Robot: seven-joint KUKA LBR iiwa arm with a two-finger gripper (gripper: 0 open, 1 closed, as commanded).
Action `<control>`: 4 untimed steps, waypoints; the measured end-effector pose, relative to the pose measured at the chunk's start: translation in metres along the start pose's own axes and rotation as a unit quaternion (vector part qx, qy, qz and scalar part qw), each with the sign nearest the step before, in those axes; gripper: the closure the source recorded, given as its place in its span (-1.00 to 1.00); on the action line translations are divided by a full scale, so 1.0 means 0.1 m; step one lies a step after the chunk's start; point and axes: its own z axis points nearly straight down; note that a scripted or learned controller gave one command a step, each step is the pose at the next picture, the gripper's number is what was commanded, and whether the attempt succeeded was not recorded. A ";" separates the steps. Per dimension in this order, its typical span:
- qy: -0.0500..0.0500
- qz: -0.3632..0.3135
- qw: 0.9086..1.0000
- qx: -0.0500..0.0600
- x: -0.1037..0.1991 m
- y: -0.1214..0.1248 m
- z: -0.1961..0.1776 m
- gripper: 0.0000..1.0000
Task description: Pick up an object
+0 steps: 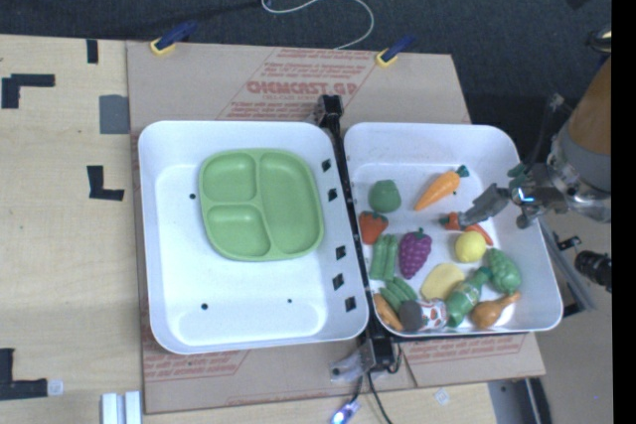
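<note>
Gripper (475,212) sits low over the right bin (497,142), near its right side; I can't tell the finger state from this angle. Nothing visibly held. It's just beside the lemon (470,245), with the carrot (438,190) up-left of it. I see grapes (414,252), broccoli (502,270) and other toy food clustered below. Left bin (164,213) holds a green divided plate (262,205).
</note>
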 end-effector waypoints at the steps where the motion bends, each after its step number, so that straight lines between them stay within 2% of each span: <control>1: 0.001 -0.004 1.000 -0.001 0.77 -0.13 -0.27 -1.00; 2: 0.001 -0.004 1.000 0.004 1.57 -0.05 0.52 -1.00; 3: 0.001 -0.002 1.000 -0.010 1.78 -0.07 -1.69 -1.00; 4: -0.001 -0.001 1.000 0.000 1.78 -0.09 -1.70 1.00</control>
